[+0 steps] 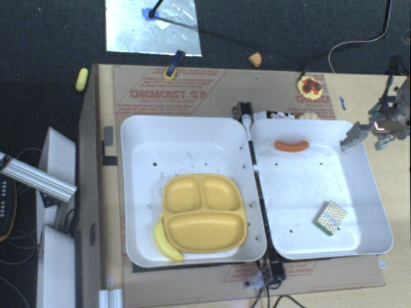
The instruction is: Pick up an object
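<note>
The claw point(361, 135), seemingly open and empty at the right bin's point(369, 172) rim, could clip that wall reaching for the sausage point(291, 145).

An orange-red toy sausage point(291, 145) lies flat near the right bin's far wall. A small patterned green-and-white box point(330, 217) rests tilted nearer its front right corner.

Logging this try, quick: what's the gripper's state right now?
Gripper: cannot be told from this view; it sits at the right bin's upper right edge, with nothing seen between its fingers.
</note>
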`<state>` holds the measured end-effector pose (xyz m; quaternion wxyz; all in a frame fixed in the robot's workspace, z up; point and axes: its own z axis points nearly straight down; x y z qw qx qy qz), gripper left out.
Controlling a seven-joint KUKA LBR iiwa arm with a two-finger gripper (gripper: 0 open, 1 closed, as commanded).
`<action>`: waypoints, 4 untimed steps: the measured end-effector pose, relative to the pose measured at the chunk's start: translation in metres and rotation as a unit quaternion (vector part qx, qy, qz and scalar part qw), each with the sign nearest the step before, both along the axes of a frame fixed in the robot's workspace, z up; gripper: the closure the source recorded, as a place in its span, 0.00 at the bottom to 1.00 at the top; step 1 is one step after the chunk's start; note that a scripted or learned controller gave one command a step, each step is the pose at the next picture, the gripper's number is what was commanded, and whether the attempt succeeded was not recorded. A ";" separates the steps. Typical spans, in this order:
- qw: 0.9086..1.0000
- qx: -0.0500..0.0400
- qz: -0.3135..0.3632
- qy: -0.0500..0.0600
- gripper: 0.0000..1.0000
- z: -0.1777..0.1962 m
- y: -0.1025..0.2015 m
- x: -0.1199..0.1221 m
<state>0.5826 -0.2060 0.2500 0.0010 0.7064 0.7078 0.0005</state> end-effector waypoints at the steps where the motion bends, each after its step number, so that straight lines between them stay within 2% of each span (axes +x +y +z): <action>1: 1.000 0.000 0.000 0.000 0.00 -0.002 0.000 -0.005; 2: 1.000 0.000 0.000 0.001 0.00 -0.005 0.000 -0.013; 3: 1.000 -0.001 0.000 0.000 0.00 -0.010 -0.001 -0.007; 4: 1.000 0.001 0.001 0.000 0.00 -0.035 0.046 0.047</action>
